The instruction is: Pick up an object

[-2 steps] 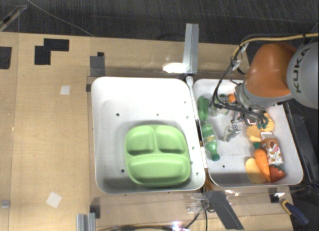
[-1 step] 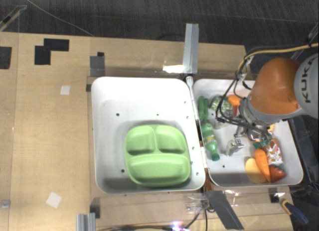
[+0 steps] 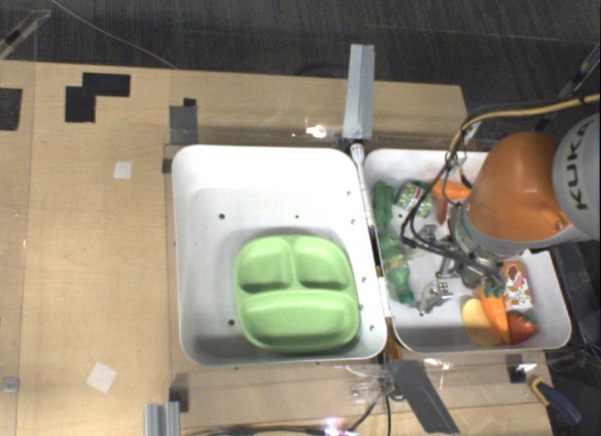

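Bench inventory, with places reckoned from the central divider post (image 3: pixel 360 96) that stands at the far end of the seam between the two bins.

1. Left bin (image 3: pixel 202 190): white and shallow, lying to the left of the post. We log one item in it, a green compartment tray (image 3: pixel 297 291), with two small wells on its far side and one long well on its near side. It sits toward the near half of the bin, flat on the floor.

2. Right bin (image 3: pixel 554 326): white and shallow, to the right of the post. We count a cluster of small objects in it. A green leafy item (image 3: pixel 384 207) lies along the wall nearest the post, with another green piece (image 3: pixel 400 281) below it. At the near right corner a yellow-orange fruit (image 3: pixel 479 316) touches a carrot-like orange piece (image 3: pixel 497 314), with a red item (image 3: pixel 522 329) beside them and a small printed packet (image 3: pixel 516 286) just above.

3. Arm: its orange band (image 3: pixel 515 190) sits over the right bin, hiding part of the contents.

4. Gripper (image 3: pixel 437 293): low in the right bin, between the green pieces and the fruit. We cannot tell how it is set, nor whether it touches anything.
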Available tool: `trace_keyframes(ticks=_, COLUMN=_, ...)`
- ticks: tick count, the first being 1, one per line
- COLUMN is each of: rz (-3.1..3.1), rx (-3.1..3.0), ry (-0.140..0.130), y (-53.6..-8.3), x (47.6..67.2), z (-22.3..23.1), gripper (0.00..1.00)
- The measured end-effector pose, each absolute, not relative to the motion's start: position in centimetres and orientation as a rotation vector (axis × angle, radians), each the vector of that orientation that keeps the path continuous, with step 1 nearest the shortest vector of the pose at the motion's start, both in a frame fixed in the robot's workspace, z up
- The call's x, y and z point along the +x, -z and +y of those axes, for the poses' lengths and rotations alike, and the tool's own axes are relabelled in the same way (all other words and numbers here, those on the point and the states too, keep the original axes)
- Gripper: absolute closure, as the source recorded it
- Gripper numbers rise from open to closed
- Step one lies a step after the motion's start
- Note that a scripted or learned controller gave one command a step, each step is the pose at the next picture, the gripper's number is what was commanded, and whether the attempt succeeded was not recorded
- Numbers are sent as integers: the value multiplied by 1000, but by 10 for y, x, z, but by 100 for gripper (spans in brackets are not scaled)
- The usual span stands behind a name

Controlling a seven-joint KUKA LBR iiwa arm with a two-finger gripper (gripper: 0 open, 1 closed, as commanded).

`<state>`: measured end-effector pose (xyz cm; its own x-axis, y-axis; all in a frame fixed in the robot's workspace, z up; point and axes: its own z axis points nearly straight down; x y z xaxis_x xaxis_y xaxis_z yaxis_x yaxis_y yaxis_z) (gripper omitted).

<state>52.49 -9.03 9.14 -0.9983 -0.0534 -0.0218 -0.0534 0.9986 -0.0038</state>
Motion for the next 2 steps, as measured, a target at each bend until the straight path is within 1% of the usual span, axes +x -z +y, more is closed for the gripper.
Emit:
trace_keyframes(ticks=1, rz=3117, rx=5, ry=7, y=-92, x=517, z=-85, gripper=0)
trace_keyframes(ticks=2, rz=3124, rx=-28, ry=2, y=-90, x=590, z=-90, gripper=0)
